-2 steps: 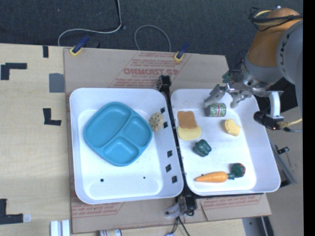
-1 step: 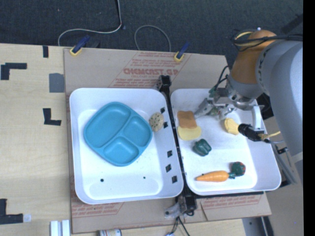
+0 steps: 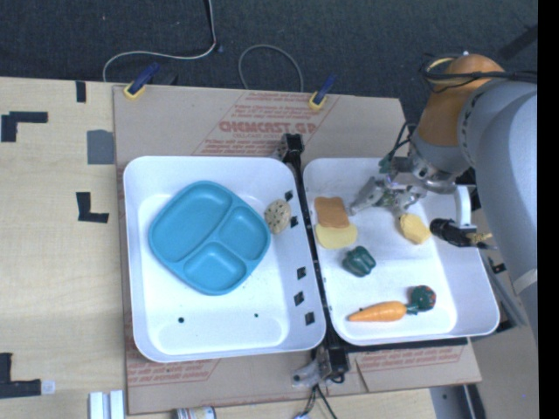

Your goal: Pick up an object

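Observation:
My gripper (image 3: pixel 385 201) hangs over the upper part of the right bin (image 3: pixel 463 321), its fingers spread open with nothing between them. A yellow lump (image 3: pixel 414 229) lies just below and right of it. To its lower left sits a tan and yellow bread-like piece (image 3: pixel 334 223). Further toward the front are a green pepper (image 3: pixel 358 261), an orange carrot (image 3: pixel 379 312) and a dark green round item (image 3: pixel 422 298) by the carrot's right end.
The left bin (image 3: pixel 148 321) holds a blue divided plate (image 3: pixel 210 236) and a small speckled piece (image 3: pixel 278 216) near the divider between the bins. The arm's grey body with its orange band (image 3: pixel 454 103) fills the upper right. Cables run across the dark floor behind.

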Motion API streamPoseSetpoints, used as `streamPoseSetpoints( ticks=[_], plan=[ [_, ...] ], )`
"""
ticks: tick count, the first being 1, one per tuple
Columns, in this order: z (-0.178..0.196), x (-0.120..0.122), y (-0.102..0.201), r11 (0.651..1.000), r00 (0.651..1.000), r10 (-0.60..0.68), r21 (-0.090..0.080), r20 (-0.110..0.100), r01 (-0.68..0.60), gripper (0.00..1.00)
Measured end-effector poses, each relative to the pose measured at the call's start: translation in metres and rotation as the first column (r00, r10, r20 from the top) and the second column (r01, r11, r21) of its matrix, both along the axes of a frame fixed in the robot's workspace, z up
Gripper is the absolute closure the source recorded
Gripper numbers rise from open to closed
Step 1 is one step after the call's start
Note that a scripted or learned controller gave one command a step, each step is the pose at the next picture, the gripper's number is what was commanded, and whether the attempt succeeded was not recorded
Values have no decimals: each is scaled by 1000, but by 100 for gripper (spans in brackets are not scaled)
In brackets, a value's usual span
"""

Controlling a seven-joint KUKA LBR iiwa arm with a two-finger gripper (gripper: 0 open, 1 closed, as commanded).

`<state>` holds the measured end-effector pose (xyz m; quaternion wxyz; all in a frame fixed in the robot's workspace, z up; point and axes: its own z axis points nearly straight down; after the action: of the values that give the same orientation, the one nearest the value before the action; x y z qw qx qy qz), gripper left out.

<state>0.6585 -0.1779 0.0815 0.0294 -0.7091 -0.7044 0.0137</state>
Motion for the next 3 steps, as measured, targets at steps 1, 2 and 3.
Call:
streamPoseSetpoints(
  ticks=[1,2,3],
  plan=[
    [-2,1,-39,1000,1000,2,7,3,-2,0],
    [6,-49,-35,1000,998,9,-26,67,-7,0],
    [5,7,17,1000,998,13,-25,66,-12,0]
  ],
)
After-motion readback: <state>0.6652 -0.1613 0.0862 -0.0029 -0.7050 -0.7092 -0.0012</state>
